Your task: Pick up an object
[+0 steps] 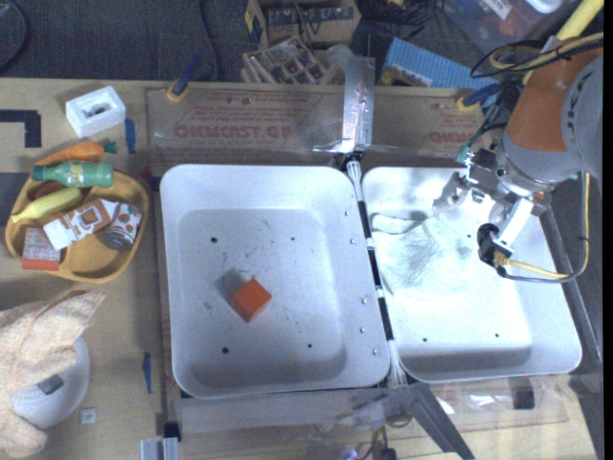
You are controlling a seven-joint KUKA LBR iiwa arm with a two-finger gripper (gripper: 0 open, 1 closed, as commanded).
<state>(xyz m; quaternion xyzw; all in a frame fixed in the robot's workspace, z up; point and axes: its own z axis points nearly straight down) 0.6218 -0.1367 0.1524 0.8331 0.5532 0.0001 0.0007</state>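
Gripper: the gripper hangs over the upper part of the right bin, near that bin's far rim. From where I stand its fingers look spread apart with nothing between them, though they are small and pale against the white floor.

Arm: the grey arm with its orange band comes in from the right and crowds the bin's upper right corner; a yellow cable loops off the wrist over the right side of the bin.

Orange block: the orange block lies well to the gripper's left and nearer me, in the left bin, a little left of that bin's middle. It sits tilted like a diamond, touching nothing but a small grey smudge just beside its upper left corner.

Room around the block: bare white floor on every side of it; it stands well apart from all four walls.

Divide: the two bins' inner rims run side by side just left of the gripper, between it and the block.

Below the gripper: the right bin's floor is scuffed grey, and a thin wire-like loop lies to the gripper's left near the inner rim.

Far side: a clear plastic sheet stands along the bins' back edge, beyond the gripper.

Far left: a yellow bowl of toy food sits outside the left bin, well apart from the gripper.
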